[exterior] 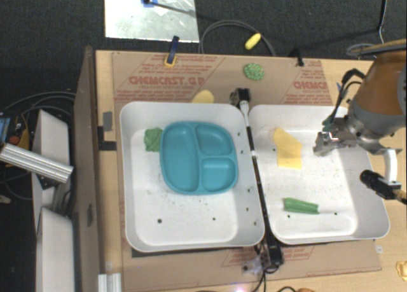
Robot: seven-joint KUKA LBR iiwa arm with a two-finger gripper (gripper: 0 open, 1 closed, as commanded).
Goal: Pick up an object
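Camera view gives you, leftmost, a glossy teal sectioned plate (198, 158) in the left bin (137, 221). Right bin (362, 224) holds a flat yellow wedge (288, 149) and slim green pod (300, 205). Gripper (323, 142) hovers beside the wedge; you cannot tell its grip.

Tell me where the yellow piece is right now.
In the camera view the yellow piece lies in the right bin, in its upper left part near the divider, above the green piece and left of the gripper.
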